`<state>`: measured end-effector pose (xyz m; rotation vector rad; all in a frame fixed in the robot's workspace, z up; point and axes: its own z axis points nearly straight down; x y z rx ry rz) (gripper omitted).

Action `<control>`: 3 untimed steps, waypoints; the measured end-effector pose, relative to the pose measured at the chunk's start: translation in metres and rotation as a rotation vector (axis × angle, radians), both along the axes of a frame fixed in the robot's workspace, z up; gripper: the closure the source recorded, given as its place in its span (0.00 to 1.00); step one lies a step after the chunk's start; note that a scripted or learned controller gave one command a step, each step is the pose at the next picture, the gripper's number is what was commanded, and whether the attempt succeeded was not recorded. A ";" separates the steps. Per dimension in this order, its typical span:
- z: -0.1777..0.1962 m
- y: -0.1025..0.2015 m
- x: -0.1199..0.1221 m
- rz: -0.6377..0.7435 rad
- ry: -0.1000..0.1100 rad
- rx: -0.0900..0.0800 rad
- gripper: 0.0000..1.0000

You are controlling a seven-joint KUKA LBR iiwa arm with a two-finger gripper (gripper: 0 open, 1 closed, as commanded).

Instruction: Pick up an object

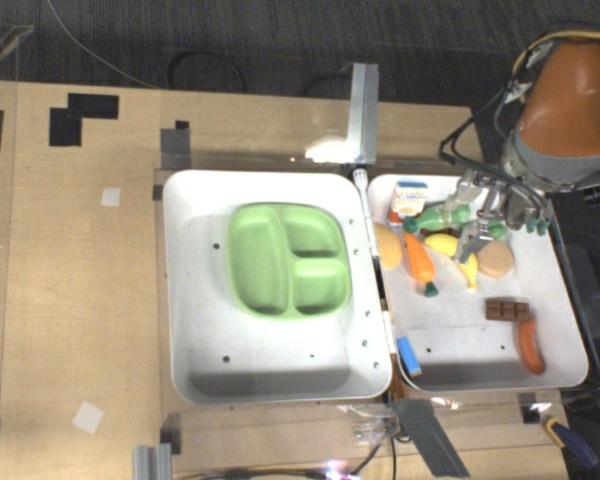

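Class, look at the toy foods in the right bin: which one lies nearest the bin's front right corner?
The orange-red sausage, just below the chocolate bar; the carrot, banana and others cluster further back.

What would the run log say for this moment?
pincer low in right bin | among toy foods | banana beside it | nothing lifted

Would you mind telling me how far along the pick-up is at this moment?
Done: the arm has reached over the right bin, with the gripper low among the toy food near the banana and carrot. In hand: nothing visibly held; I can't tell whether it has closed on anything. Left: securing an object and lifting it. The green tray sits in the left bin.
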<state>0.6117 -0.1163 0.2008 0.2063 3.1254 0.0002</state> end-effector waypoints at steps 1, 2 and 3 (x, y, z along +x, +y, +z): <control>-0.085 0.004 0.025 -0.043 -0.023 -0.002 0.00; -0.094 0.029 0.014 -0.005 -0.039 -0.001 0.00; -0.094 0.034 0.011 0.029 -0.042 -0.001 0.00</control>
